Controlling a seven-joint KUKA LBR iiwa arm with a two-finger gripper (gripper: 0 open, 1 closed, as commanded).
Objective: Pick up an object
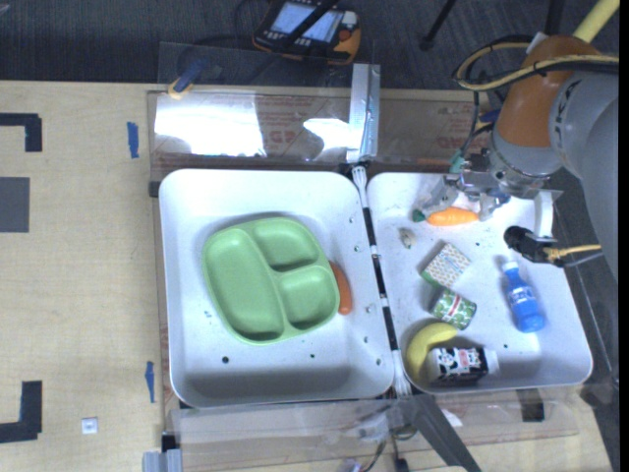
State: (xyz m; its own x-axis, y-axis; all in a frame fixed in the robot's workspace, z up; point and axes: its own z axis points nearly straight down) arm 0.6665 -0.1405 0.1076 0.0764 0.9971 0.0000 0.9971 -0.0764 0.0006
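- Gripper (470, 191) at 12 o'clock of right bin (570, 347), above carrot (452, 217); grip state cannot tell.
- Can (454, 308) label too blurred to read.
- Bottle (524, 302) at 3 o'clock.

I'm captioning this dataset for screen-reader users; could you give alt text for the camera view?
A grey robot arm's gripper hovers beside an orange carrot in the right bin, among a blue bottle and a banana. The left bin holds a green divided plate.
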